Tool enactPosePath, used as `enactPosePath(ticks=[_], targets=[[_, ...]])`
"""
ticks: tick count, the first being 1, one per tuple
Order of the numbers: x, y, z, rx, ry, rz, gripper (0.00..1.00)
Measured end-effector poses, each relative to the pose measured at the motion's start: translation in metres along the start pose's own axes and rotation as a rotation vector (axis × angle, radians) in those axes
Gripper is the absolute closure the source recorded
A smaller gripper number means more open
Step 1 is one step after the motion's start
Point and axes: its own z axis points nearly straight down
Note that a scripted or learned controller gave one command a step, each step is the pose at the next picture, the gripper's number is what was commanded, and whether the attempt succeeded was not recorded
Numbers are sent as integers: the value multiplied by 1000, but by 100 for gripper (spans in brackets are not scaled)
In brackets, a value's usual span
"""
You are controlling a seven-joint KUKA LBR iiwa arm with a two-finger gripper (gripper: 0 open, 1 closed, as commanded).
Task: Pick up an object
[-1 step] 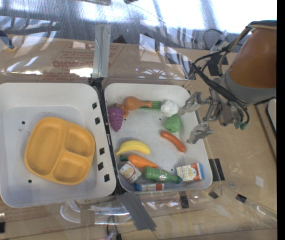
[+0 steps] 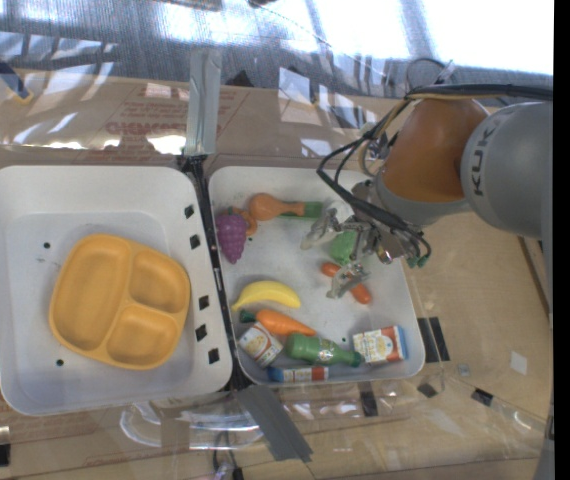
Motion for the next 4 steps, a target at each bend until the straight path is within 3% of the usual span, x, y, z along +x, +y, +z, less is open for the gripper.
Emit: enactPosePath(ticks=[1, 2, 3, 4], targets=[[-1, -4, 19, 6, -8, 3, 0], [-4, -2, 7, 9, -13, -5, 100], [-14, 67, -65, 9, -17, -2, 100], [-28, 95, -106, 8, -14, 30, 100]])
